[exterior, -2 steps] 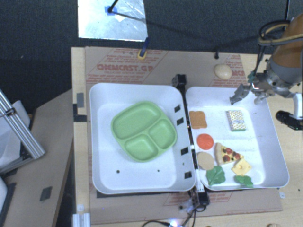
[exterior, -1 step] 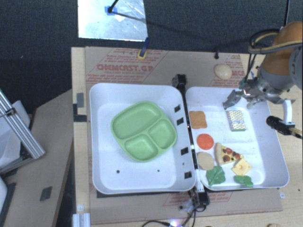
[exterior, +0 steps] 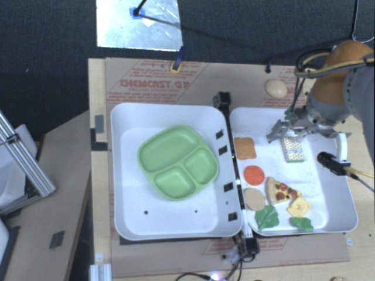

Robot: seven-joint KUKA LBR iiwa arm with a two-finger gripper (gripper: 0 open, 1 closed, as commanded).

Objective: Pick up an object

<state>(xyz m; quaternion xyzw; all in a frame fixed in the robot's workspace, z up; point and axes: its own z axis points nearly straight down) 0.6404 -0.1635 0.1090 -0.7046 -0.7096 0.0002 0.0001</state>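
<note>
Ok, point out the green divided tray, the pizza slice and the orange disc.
green divided tray (exterior: 177,161), camera view, middle ridge.
pizza slice (exterior: 281,190), camera view, topped centre.
orange disc (exterior: 254,174), camera view, flat top.

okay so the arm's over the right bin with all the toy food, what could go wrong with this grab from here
Two risks, as a judgement. The gripper hangs by the small patterned packet, which lies flat on the right bin floor, so the fingers could slide over it and close on nothing. Also, the pizza slice, cheese wedge, tomato slice and round cracker sit crowded together at the near end; a grab there might nudge neighbours or catch two pieces.
</note>
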